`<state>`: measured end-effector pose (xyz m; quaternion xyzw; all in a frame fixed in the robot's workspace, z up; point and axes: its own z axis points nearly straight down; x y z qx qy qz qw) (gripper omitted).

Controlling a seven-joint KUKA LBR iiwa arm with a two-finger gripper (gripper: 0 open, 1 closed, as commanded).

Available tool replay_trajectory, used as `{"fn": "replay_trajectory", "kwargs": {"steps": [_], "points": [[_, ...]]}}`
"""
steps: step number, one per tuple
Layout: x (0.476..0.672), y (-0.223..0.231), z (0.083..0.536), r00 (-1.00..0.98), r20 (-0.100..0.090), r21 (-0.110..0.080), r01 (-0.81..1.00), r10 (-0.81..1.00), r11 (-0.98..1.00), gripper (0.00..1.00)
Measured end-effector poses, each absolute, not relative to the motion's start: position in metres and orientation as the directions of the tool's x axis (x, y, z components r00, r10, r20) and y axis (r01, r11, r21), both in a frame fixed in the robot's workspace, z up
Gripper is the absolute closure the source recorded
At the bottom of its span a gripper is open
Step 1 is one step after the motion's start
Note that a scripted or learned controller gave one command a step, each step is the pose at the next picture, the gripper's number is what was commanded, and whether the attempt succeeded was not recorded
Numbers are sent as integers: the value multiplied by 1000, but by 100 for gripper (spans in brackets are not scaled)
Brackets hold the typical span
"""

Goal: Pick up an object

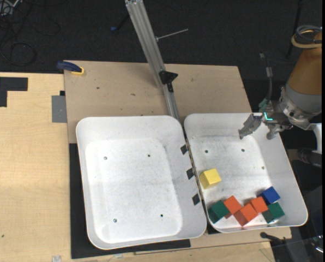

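Note:
In the right bin (228, 125) a yellow cube (210, 177) lies near the left wall. Along the bin's front edge sits a cluster of blocks: a green one (218, 210), two orange ones (233, 204) (251, 210), a blue one (270, 195) and a dark green one (273, 213). My gripper (260, 128) hangs over the far right corner of that bin, well behind the blocks. Its two fingers are spread apart with nothing between them.
The left bin (97, 131) stands beside the right one. An aluminium rail (150, 42) slants down from the back to the gap between the bins. A blue-and-yellow clamp (71, 67) lies at the bench's far left corner.

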<state>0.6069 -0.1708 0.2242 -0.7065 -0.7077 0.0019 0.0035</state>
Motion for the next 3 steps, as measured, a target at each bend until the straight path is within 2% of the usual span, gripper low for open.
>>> {"fn": "replay_trajectory", "kwargs": {"steps": [1, 2, 3], "points": [[608, -171, 227, -3, 1, -3, 1000, 1000, 3, 0], [617, -168, 172, -4, 2, -8, 1000, 1000, 4, 0], [615, -175, 124, 0, 1, -8, 1000, 1000, 0, 0]]}}
